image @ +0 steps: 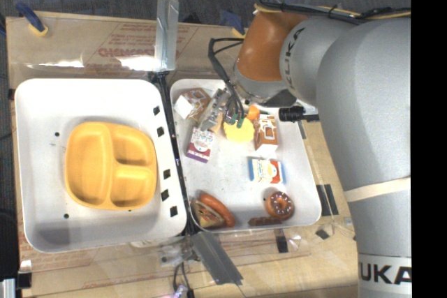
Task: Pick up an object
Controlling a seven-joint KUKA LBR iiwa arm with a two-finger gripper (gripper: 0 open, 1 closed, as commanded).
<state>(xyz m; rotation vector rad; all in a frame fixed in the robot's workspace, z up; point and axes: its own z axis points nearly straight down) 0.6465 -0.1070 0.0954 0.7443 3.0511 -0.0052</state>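
Arm (349,80) reaches from right over right bin (307,181); gripper (222,108) low at far-left clutter, spread or pinching: cannot tell

Yellow tray (110,165) sits alone in left bin (35,108)

Risk: packets (199,146) crowd yellow block (239,130), so gripper may snag two or slip off

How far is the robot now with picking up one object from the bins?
Nothing looks picked up yet. The gripper is low in the right bin, at its far end among small packets and a yellow item; whether it holds anything cannot be seen. The donut, the hot dog and the yellow tray in the left bin lie untouched. Grasping and lifting remain.
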